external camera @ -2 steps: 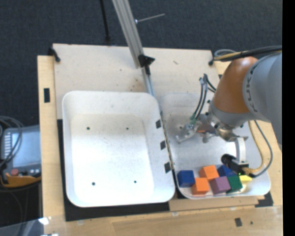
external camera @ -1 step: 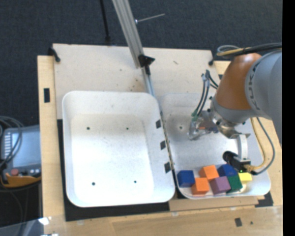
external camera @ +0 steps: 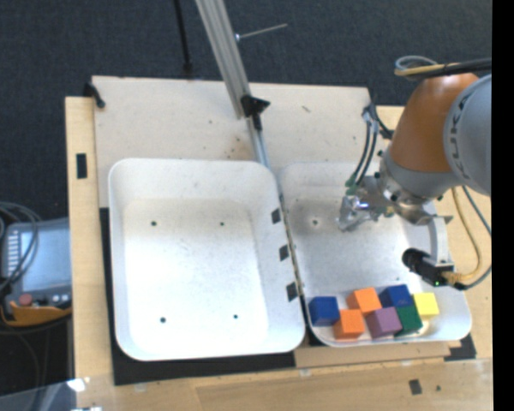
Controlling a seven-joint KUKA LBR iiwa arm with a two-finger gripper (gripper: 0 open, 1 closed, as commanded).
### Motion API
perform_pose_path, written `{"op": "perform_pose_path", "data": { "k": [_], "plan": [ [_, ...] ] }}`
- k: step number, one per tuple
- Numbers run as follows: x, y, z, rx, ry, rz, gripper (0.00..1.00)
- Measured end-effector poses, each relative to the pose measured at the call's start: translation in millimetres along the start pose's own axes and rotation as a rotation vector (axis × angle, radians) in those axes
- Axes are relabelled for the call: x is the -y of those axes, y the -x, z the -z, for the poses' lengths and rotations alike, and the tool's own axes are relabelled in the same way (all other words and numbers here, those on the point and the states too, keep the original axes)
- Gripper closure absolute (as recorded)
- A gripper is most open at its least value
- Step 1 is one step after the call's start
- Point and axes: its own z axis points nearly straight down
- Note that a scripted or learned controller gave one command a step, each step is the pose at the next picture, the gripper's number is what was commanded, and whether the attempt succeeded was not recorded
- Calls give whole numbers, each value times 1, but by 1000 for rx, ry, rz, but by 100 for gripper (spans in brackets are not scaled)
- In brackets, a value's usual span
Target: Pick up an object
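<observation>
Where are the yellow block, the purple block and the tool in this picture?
yellow block (external camera: 426, 304): camera view, on its top face.
purple block (external camera: 382, 321): camera view, on its top face.
tool (external camera: 353, 215): camera view, at its metal tip over the right bin.

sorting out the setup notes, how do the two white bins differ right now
The left bin shows just its bare speckled floor, while the right bin has coloured blocks bunched at its near edge. The gripper hangs over the right bin, not over the left bin. The left bin shows whole; the arm covers part of the right bin. Both are shallow, white and round-cornered.
</observation>
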Motion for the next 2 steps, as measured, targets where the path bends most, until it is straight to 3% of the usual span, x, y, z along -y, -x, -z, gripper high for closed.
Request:
{"op": "perform_pose_path", "data": {
  "k": [2],
  "plan": [
    [-13,3,78,0,-1,8,100]
  ]
}}
